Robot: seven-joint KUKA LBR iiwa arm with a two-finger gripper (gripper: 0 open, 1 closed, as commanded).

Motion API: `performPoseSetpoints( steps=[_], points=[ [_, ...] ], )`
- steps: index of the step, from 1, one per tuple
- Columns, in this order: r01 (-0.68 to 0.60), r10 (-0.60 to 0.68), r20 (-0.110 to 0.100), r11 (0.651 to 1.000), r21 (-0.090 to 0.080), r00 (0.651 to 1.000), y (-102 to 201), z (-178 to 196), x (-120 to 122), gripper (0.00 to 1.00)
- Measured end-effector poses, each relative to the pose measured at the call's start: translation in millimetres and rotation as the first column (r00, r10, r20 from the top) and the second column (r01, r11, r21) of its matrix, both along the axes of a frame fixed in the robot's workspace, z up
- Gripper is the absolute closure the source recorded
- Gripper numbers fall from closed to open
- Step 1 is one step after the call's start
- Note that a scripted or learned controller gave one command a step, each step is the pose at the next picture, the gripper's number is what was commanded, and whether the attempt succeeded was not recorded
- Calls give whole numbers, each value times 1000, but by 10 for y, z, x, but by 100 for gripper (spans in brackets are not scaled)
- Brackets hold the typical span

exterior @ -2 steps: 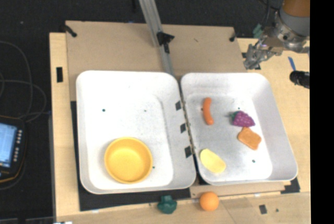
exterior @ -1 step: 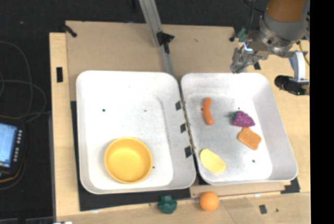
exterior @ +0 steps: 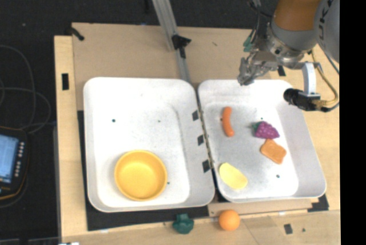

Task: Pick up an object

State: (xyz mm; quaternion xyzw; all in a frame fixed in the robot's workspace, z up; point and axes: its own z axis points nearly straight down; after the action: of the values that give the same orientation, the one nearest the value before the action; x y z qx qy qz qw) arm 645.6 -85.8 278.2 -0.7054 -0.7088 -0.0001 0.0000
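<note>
The right bin (exterior: 297, 184) holds an orange sausage-shaped piece (exterior: 228, 121), a purple bunch of grapes (exterior: 266, 130), an orange block (exterior: 273, 151) and a pale yellow piece (exterior: 233, 176). My gripper (exterior: 247, 78) hangs over the far edge of the right bin, above and behind the sausage piece, with nothing visible between its fingers. The left bin (exterior: 137, 95) holds a yellow bowl (exterior: 140, 174) near its front.
A grey metal post (exterior: 163, 7) slants up from between the bins at the back. An orange ball (exterior: 229, 220) and a small green object (exterior: 183, 224) lie on the bench in front of the bins. A dark tablet (exterior: 8, 161) sits at the far left.
</note>
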Motion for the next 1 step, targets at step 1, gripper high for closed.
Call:
performPoseSetpoints(
  steps=[1],
  points=[
    [0,0,-1,1000,0,1000,483,-193,-4,100]
  ],
)
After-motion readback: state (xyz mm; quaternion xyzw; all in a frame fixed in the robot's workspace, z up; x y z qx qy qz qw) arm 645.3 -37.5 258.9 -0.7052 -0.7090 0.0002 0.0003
